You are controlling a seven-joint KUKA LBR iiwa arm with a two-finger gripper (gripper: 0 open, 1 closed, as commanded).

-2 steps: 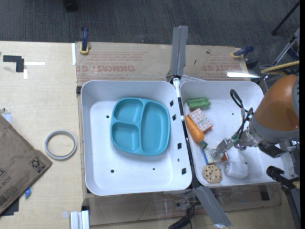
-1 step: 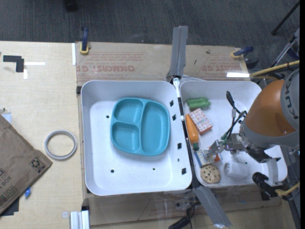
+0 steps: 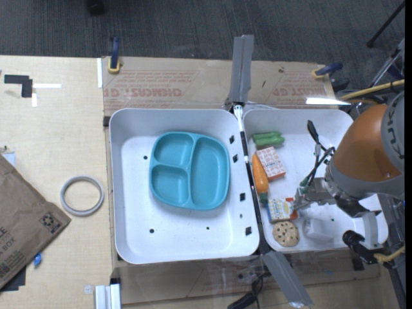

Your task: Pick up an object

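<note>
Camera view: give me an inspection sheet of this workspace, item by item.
Surface: two white bins side by side on the bench.
Job's things: right bin holds green vegetable, orange carrot, red box, small packet, cookie.
Clutter: blue divided plate in left bin; tape ring on bench.
Grippers: gripper low in right bin beside the packet.
Cables: black cable along arm.
Surroundings: dark floor.

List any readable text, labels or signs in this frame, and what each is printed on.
"BOX": brown cardboard box, bottom left.
Red lettering on the cardboard sheet behind the bins: appears upside down, too blurred to read.
Small red carton and small packet in the right bin: print too small to read.
</note>
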